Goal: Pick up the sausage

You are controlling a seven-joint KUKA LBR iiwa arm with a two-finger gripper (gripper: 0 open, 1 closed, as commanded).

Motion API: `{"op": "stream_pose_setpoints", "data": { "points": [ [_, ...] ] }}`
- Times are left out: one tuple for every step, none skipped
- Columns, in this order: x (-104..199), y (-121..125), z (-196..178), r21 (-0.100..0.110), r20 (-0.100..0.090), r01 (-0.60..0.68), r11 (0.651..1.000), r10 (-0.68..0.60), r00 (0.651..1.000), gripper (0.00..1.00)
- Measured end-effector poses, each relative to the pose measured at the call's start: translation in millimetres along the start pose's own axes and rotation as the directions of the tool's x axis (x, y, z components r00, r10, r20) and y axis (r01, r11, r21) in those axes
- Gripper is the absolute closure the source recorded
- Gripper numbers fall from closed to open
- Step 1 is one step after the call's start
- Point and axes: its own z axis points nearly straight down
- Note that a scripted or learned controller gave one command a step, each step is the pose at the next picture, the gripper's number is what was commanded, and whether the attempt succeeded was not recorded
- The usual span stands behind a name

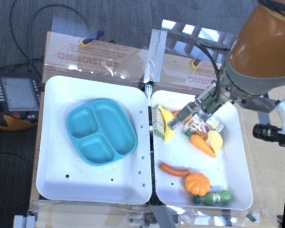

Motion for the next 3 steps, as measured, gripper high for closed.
{"op": "stream_pose_setpoints", "data": {
  "points": [
    [-5.8,56.5,93.3,0.001,0.000,-0.033,0.999,0.033,0.999,0.00],
    [-5.7,57.1,84.5,0.001,0.001,-0.031,1.000,0.031,1.000,1.00],
    [-5.7,57.1,84.5,0.001,0.001,-0.032,0.999,0.032,0.999,0.00]
  ]
}}
